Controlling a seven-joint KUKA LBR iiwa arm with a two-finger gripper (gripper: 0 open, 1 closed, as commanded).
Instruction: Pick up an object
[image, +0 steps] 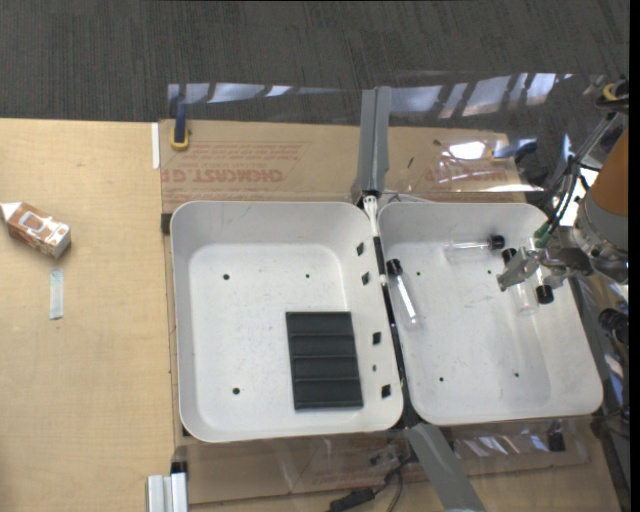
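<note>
A black ridged rectangular block (325, 360) lies flat in the left bin (200, 300), toward its front. In the right bin (560, 390) a clear tube with a black cap (403, 292) rests against the left wall. A second clear tube with a black tip (472, 247) lies near the back. My gripper (527, 284) hangs low over the right bin's far right part, just right of the second tube. It is open, with nothing between its fingers.
A central divider post (372, 140) stands behind the bins' shared edge. A small orange and white carton (38, 230) and a pale strip (56, 297) lie on the wooden bench at the left. Cables (565, 190) trail at the arm's side.
</note>
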